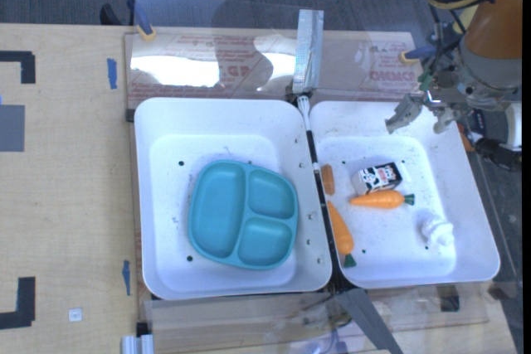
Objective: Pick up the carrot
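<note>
Two orange carrots lie in the right bin (473, 203). One carrot (380, 200) rests crosswise near the middle, its green top pointing right. The other carrot (339, 231) lies along the bin's left wall, green top toward the front. My gripper (424, 115) hovers over the bin's back right part, above and behind the middle carrot and apart from it. Its fingers (403, 114) are spread open with nothing between them.
A small black-and-white carton (379, 176) sits just behind the middle carrot. A short orange piece (327, 178) lies by the left wall, and a white lump (436, 230) at the front right. In the left bin (158, 137) lies a blue divided plate (243, 214).
</note>
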{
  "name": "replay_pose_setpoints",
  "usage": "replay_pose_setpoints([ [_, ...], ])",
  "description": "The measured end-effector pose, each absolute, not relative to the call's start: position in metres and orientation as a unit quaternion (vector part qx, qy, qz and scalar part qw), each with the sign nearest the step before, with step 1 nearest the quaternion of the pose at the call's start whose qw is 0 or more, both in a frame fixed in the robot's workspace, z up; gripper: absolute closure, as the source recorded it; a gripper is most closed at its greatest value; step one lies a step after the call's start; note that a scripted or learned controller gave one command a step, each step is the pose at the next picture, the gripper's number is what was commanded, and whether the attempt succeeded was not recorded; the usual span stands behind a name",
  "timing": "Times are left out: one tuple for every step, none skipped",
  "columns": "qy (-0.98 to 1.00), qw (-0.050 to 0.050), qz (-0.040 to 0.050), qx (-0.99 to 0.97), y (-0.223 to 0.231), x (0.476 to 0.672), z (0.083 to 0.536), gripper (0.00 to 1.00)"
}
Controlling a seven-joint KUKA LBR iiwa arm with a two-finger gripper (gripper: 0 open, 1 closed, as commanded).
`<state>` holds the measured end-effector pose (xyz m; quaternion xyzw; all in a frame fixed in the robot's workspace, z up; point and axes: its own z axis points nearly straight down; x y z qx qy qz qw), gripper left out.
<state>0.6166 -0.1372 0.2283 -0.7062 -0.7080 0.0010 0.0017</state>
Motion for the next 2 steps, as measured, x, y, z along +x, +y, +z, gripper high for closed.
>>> replay_pose_setpoints([
  [-0.7,-0.005,-0.0035,-0.714,-0.11,0.571,0.117,0.0],
  [-0.601,-0.001,-0.0004,-0.8,-0.09,0.572,0.184,0.0],
])
